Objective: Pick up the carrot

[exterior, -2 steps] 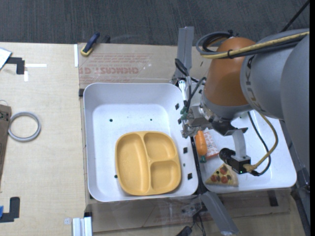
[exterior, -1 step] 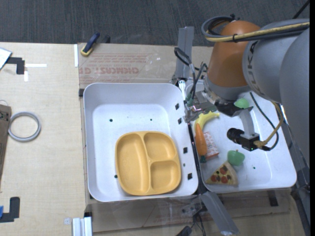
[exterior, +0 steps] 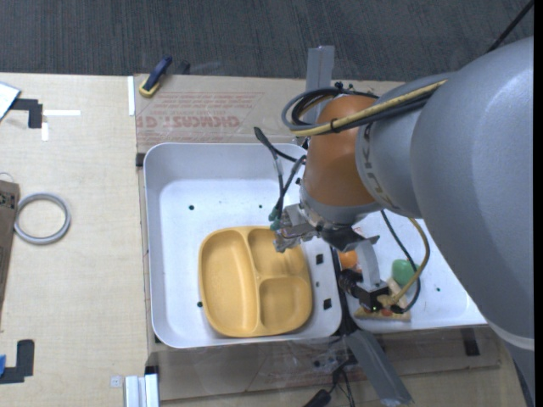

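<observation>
Pale wooden bench [exterior: 76, 312] fills the left, with a tape roll [exterior: 28, 236] lying well clear of the work. Next comes the left bin [exterior: 212, 185], holding a yellow divided plate [exterior: 229, 282] flat on its floor. The gripper [exterior: 285, 234] hangs over that plate's right edge, near the wall between the bins. From this angle I cannot tell whether it is spread or closed, and nothing is visibly held. The carrot [exterior: 371, 264] seems to be the orange piece in the right bin [exterior: 445, 291], partly hidden under the wrist, beside a green item [exterior: 402, 270]. By my reading the gripper is on the wrong side of the divider.
</observation>
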Robot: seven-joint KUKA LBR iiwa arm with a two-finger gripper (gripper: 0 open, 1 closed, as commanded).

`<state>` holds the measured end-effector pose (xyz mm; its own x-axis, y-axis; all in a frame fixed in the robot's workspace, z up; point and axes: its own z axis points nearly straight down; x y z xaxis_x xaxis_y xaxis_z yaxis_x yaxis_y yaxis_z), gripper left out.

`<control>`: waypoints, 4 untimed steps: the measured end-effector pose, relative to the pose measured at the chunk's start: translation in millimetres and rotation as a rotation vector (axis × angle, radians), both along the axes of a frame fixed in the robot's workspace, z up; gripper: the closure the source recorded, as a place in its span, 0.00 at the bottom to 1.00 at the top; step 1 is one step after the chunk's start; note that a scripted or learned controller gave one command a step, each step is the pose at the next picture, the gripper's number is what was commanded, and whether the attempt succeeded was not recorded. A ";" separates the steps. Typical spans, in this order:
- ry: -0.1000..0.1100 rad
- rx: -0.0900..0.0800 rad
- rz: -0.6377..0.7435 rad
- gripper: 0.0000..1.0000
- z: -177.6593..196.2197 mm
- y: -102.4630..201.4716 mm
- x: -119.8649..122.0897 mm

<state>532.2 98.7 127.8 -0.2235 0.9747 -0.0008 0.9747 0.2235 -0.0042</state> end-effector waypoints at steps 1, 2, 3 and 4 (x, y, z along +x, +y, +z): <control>0.000 0.000 -0.001 0.00 0.1 -0.2 0.1; -0.003 0.000 0.260 0.00 63.6 -6.6 42.0; -0.004 0.000 0.365 0.00 25.7 2.9 113.4; -0.005 -0.002 0.366 1.00 34.9 2.4 114.0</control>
<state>646.1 101.1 162.7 -0.5578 0.8300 -0.0045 0.8300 0.5578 -0.0008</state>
